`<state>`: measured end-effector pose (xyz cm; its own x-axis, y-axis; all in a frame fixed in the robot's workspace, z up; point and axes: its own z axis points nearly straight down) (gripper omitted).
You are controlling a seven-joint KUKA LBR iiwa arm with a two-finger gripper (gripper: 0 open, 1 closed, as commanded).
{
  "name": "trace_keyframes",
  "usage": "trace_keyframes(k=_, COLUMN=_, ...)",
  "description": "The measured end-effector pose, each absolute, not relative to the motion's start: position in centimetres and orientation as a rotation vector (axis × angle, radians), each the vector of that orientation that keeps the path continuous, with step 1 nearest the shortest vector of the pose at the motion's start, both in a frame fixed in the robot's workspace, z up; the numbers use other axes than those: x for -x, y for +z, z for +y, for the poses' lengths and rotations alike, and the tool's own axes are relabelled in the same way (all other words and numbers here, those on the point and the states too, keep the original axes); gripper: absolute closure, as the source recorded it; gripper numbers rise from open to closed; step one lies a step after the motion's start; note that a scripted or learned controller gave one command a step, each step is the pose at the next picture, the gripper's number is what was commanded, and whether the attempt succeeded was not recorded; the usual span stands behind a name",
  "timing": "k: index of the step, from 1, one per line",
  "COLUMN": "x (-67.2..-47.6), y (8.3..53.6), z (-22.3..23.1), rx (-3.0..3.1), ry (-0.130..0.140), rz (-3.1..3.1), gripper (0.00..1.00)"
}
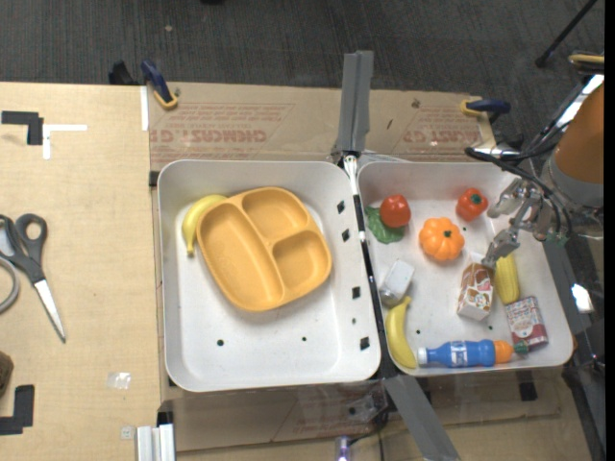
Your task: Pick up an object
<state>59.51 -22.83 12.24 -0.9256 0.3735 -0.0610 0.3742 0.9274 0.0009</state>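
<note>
A grey KUKA arm reaches in from the right over the right-hand bin [562, 305], its gripper [504, 246] hanging low above the bin's right side. The fingers [500, 250] are small and partly lost against the metal of the wrist, so whether they are spread or pressed together cannot be told, and nothing is visibly between them.

Just below the fingertips lie a small brown-and-white carton [476, 292] and a yellow corn cob [507, 279], side by side and close enough to appear touching. A red-and-white packet [526, 322] sits just beyond them toward the near right corner. Along the bin's near wall a blue bottle with an orange cap [468, 354] lies on its side, its white end next to a banana [399, 333] that curves up along the left wall. A small white block [396, 279] rests above the banana's tip.

Farther back are an orange toy pumpkin [442, 239], a red tomato on a green leaf [394, 211] and a smaller red tomato [471, 204] near the wrist.

The left-hand bin [192, 353] holds a yellow divided plate [265, 248] with a second banana [197, 218] tucked against its left rim. Scissors [34, 267] lie on the bench at far left, well apart from both bins.
</note>
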Motion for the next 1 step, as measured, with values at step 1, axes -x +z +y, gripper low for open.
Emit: trace_keyframes(k=1, x=-53.83, y=8.93, z=-19.05, rx=-0.672, ry=0.001, rz=3.071, gripper=0.00)
